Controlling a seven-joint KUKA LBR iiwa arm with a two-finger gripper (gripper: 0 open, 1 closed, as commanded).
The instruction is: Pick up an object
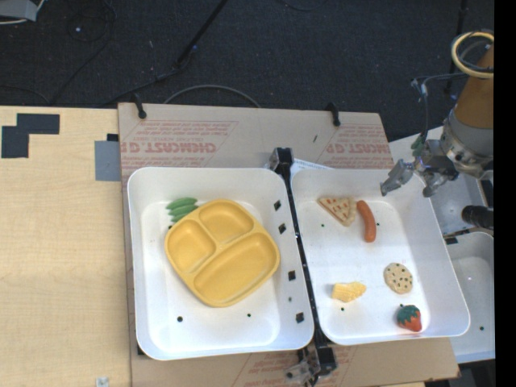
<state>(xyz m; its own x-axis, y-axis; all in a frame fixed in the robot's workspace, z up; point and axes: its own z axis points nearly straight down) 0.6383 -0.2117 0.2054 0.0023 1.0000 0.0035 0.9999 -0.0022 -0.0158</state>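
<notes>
Gripper (415,176) fingers are seen splayed apart with nothing between them, so the tool is released and carries no load. It is held at the far right corner of the right bin (439,240), over or just outside the far rim; its height above the bin floor cannot be judged from this slanted view.

From there, every candidate object lies to the left and nearer. The closest is judged to be the sausage (368,219), found near the far end of the right bin, a little left of the gripper. Its long axis runs roughly far-to-near, with a slight lean, so a grasp across its short width would call for the fingers to be set left and right of it. Just beside it on the left, apart from it, a triangular wedge (338,209) is laid flat.

Further toward the near end, a cookie (397,277) is placed right of centre, a yellow piece (348,292) left of it, and a strawberry (409,318) in the near right corner, close to the wall.

Beyond the divide, the left bin (149,297) holds a yellow divided plate (222,252), with a green item (181,207) tucked at its far left edge. These are well apart from the gripper and would demand the longest reach.
</notes>
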